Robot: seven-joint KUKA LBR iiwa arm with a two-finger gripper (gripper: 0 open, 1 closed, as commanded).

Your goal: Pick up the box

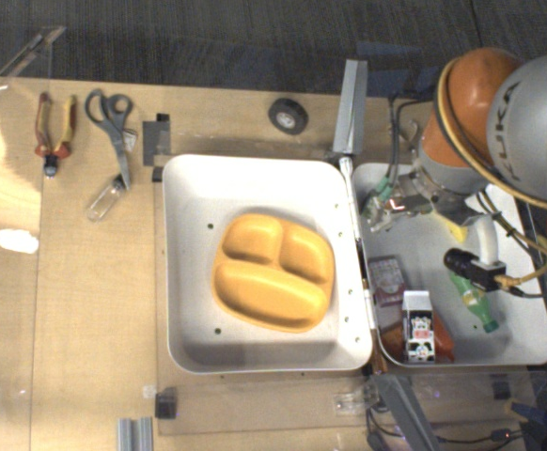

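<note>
The gripper (383,209) hovers above the right bin (527,346); its finger state cannot be told. Next it must reach the box (418,325).

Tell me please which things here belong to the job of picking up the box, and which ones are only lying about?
For the job:
- box, standing in the right bin
- gripper, over the right bin's upper left part

Lying about:
- yellow moulded piece in the left bin
- green bottle
- scissors, pliers, tape roll on the bench
</note>
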